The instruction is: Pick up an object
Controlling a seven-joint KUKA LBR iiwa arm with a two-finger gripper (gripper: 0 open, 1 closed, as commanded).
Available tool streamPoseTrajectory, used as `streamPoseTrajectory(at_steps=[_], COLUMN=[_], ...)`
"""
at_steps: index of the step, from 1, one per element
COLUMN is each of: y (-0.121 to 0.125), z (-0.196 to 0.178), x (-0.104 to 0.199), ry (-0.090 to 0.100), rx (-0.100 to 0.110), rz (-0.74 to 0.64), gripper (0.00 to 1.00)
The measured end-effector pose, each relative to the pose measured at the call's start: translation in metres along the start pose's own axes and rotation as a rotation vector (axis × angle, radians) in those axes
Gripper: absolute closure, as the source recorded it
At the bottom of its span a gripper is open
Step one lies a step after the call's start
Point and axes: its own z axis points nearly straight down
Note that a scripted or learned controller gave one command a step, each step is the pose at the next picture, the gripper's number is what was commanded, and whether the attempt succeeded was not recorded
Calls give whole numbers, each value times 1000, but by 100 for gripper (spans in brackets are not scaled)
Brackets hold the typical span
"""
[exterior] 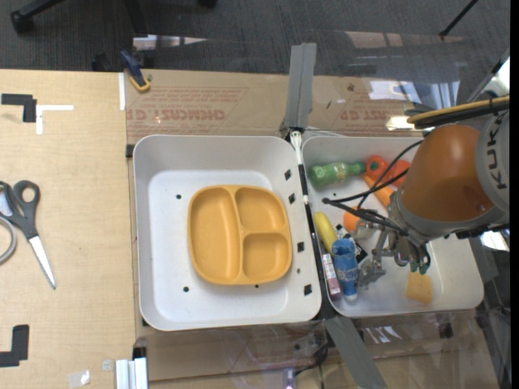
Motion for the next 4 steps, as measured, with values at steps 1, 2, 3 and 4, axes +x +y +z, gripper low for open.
streamPoseTrajectory(at_steps=[1, 2, 3, 4], y=[6, 6, 6, 7], z=[-1, -1, 0, 0], x=[-29, -95, -29, -89], ry=[-1, -2, 4, 0], rx=[2, 0, 0, 0], rz=[122, 154, 300, 247], gripper=[0, 0, 0, 0])
